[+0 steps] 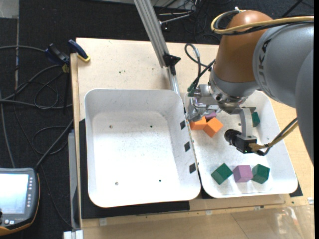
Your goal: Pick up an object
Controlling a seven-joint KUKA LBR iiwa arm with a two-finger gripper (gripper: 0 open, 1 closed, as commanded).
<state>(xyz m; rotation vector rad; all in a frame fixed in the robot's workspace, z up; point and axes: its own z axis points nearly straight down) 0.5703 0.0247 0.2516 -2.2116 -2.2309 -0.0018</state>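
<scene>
the tool (205, 112) hangs low in the right bin (280, 133), at the upper left of its floor, just above an orange block (209, 125); whether it is open or closed on anything cannot be told from this angle; the block sits at about six o'clock of the tool, touching or nearly so; toward five o'clock, well apart, lie two green blocks (222, 173) and a purple block (242, 173); the step in hand looks like the descent to grasp; next comes a firm close and a straight lift.
</scene>
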